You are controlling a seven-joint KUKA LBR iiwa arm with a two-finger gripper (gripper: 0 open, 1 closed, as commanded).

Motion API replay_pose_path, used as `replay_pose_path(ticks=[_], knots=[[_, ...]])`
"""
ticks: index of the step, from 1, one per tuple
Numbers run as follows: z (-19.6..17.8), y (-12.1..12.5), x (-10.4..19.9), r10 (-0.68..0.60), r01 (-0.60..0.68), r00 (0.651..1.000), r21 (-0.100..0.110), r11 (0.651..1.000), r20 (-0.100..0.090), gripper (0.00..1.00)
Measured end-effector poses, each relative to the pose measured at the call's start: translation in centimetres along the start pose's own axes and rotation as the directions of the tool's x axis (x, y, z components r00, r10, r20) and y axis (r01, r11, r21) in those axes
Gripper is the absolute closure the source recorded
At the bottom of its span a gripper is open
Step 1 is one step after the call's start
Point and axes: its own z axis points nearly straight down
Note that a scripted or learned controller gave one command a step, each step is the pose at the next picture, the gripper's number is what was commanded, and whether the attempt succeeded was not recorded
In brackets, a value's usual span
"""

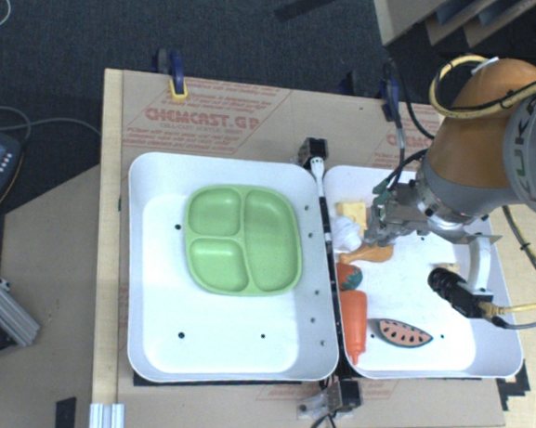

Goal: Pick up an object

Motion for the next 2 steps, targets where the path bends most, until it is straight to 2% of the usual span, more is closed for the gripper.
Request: replay_pose_path(ticks=[1, 2], knots=[[-1.5, 0.7, 4.7, 0.001, -0.001, 1.0, -0.005, 1.0, 0.001, 1.0], [-0.5, 1.3, 10.2, -0.001, 0.001, 1.0, -0.004, 1.0, 0.001, 1.0]])
